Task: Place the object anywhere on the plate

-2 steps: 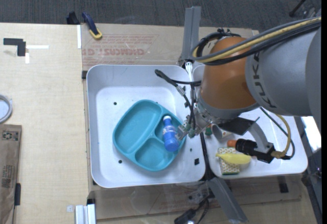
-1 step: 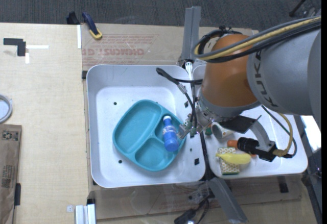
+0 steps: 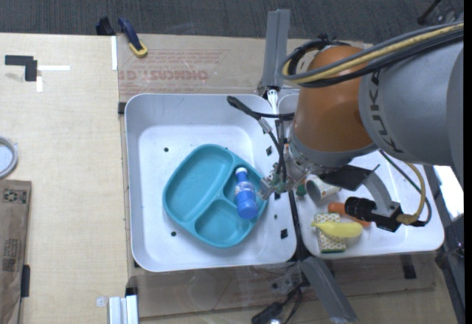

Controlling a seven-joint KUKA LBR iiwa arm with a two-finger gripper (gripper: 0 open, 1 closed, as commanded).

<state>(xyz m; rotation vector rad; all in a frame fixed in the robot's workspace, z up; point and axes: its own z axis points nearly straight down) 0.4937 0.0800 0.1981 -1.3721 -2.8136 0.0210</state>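
The blue bottle (image 3: 245, 197) is on the teal plate (image 3: 195, 186), at the plate's right side, with its pale cap pointing toward the far wall of the bin. It covers part of the rim and the small compartment there; I cannot tell whether it stands or lies tilted. The plate sits slantwise in the middle of the left bin (image 3: 140, 167).

From my feed, the gripper (image 3: 274, 184) is just to the right of the bottle, very close to it, over the plate's right edge. I cannot tell whether it is released or clenched, nor whether it touches the bottle. The grey arm (image 3: 413, 101) with its orange band crosses above the right bin (image 3: 431, 241).

In that right bin I see a yellow banana (image 3: 338, 227) on a sponge (image 3: 332, 243), and a small orange thing (image 3: 336, 207) just beyond them.
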